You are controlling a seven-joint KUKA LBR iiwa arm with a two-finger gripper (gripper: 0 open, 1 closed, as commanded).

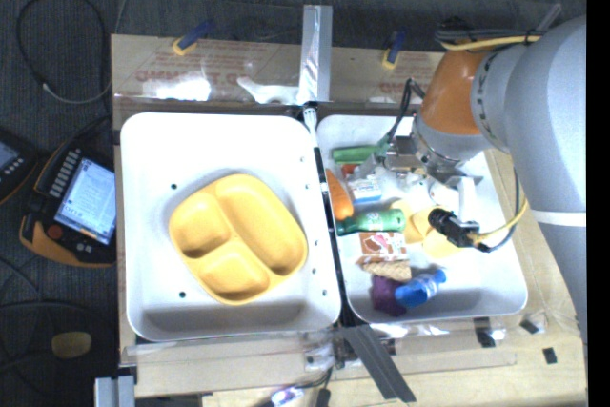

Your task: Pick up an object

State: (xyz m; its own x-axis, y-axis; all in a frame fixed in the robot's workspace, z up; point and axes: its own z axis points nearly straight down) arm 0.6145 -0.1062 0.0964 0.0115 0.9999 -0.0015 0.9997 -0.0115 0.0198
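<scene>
You have two white bins on the bench: the left bin (pixel 143 205) and the right bin (pixel 505 281). Count one yellow divided tray (pixel 238 238), with three compartments, at centre-left of the frame. At centre-right lies one heap of small items (pixel 381 234) (roughly ten; overlap prevents an exact count), including two green ones.

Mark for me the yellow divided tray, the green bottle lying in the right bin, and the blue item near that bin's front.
yellow divided tray (pixel 238 236): camera view, on its central ridge.
green bottle (pixel 375 222): camera view, on its body.
blue item (pixel 417 290): camera view, on its middle.
</scene>
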